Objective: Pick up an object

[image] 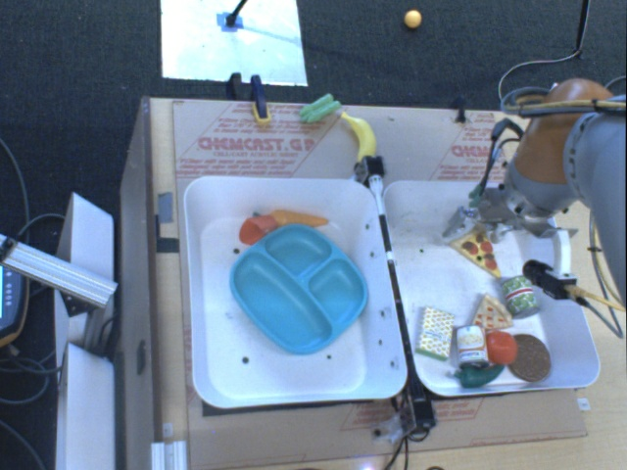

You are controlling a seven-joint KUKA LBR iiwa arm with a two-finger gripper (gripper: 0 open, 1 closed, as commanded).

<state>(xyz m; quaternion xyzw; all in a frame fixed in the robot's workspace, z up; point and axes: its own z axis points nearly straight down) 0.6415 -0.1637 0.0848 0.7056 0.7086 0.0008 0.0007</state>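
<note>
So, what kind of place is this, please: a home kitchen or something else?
Probably a robot lab test bench, not a kitchen. A grey arm reaches over two white bins on a board, the food, such as the pizza slice, looks like toys, and loose cables run along the dark floor.

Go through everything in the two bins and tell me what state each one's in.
Blue tray: flat, left bin, compartments bare.
Carrot: lying behind the tray.
Pizza slice: flat, right bin, under the gripper.
Can: tipped on its side.
Cookie: flat, near corner.
Cracker: lying flat.
</note>
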